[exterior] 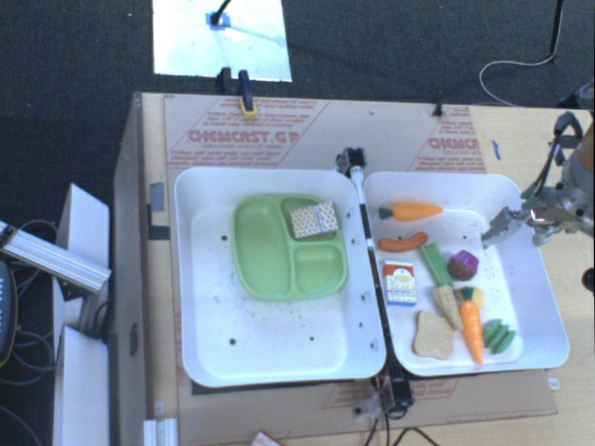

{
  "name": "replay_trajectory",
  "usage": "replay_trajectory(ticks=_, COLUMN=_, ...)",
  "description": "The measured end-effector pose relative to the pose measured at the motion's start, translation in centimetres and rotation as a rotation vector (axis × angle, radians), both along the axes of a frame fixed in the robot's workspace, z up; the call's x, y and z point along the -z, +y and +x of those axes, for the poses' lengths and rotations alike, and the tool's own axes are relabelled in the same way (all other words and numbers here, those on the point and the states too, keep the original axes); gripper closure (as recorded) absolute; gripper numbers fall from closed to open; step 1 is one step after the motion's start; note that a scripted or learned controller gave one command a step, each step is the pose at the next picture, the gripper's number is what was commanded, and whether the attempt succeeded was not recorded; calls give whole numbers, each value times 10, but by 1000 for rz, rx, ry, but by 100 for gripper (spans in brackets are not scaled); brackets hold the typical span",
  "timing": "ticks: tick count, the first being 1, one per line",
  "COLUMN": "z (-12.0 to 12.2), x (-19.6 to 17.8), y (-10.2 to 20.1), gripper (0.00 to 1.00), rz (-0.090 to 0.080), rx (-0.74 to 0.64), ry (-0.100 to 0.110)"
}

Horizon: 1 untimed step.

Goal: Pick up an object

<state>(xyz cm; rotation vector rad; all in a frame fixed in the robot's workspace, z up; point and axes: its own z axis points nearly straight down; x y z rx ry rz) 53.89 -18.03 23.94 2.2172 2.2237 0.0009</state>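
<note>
Bread slice (433, 335) beside carrot (472, 329), green beans (499, 336).

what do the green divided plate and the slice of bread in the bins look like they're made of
Green divided plate: probably molded plastic, going by its even pale green color, rounded compartment walls and soft sheen. Slice of bread: likely toy food in plastic or foam, since its tan surface looks flat, matte and crumbless; the view is too coarse to say which. Both lie in smooth white bins, apparently plastic too.
</note>
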Motion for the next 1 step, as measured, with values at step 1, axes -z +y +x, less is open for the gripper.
replay_trajectory(ticks=1, z=-37, x=142, y=10, gripper=0, rz=1, rx=2, ry=2)
